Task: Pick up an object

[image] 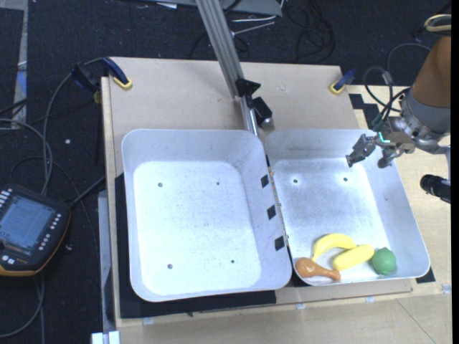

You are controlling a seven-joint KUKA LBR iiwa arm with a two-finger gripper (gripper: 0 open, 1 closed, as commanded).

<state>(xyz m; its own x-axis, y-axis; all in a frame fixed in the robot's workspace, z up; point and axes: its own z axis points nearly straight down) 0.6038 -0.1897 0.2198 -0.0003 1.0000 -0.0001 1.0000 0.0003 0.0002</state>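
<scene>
Nearest the camera, along the front wall of the right shallow white plastic bin [401, 213], four items lie clustered. A small orange-brown spoon-shaped piece [316, 269] lies at the bin's front left corner. Just beside it, two curved yellow banana-shaped pieces [346, 251] lie touching one another. A round green ball-like fruit [384, 261] sits at their right, close to the front right corner. The left shallow white plastic bin [193, 213] adjoins on the same light wooden desk [179, 92]. Farther back, the gripper [374, 151] hangs over the right bin's far right edge, well apart from the cluster. Its two dark fingers [357, 153] are spread, with nothing between them. A slanted aluminium rail [224, 41] crosses the desk's far side.
</scene>
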